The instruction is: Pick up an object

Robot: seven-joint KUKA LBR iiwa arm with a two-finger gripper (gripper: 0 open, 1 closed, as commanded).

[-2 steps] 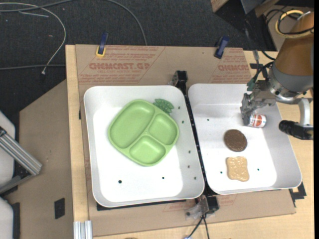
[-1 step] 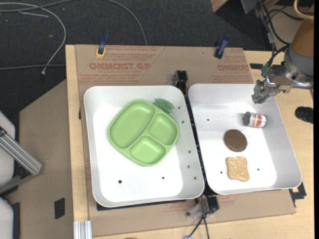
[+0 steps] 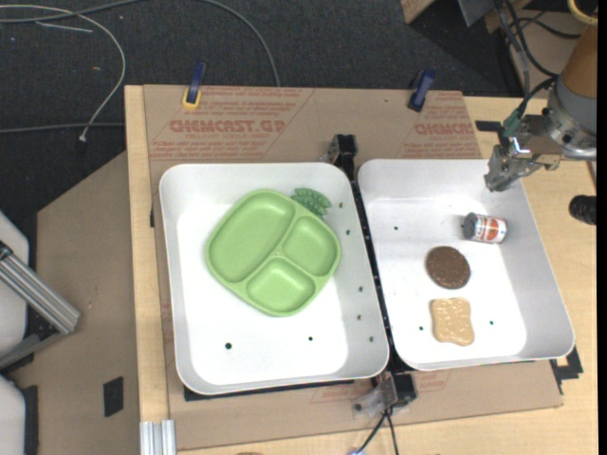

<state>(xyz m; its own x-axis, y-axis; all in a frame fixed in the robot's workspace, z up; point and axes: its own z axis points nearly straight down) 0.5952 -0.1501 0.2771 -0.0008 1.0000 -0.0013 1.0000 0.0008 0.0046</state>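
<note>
In the right bin [image 3: 417, 183] lie a small red-and-white can [image 3: 485, 227] on its side, a round brown cookie [image 3: 447, 266] and a tan slice of toast [image 3: 452, 320]. My gripper [image 3: 500, 178] hangs over the bin's far right corner, above and to the right of the can, with nothing seen in it. The left bin [image 3: 190, 282] holds a green divided plate [image 3: 274, 251] with a small dark green leafy piece [image 3: 311, 199] at its far edge.
Both bins rest on a cardboard sheet [image 3: 152, 140] held by blue clamps [image 3: 194, 82] at the back. A black clip [image 3: 342, 147] joins the bins at the far side. Cables run across the dark floor behind.
</note>
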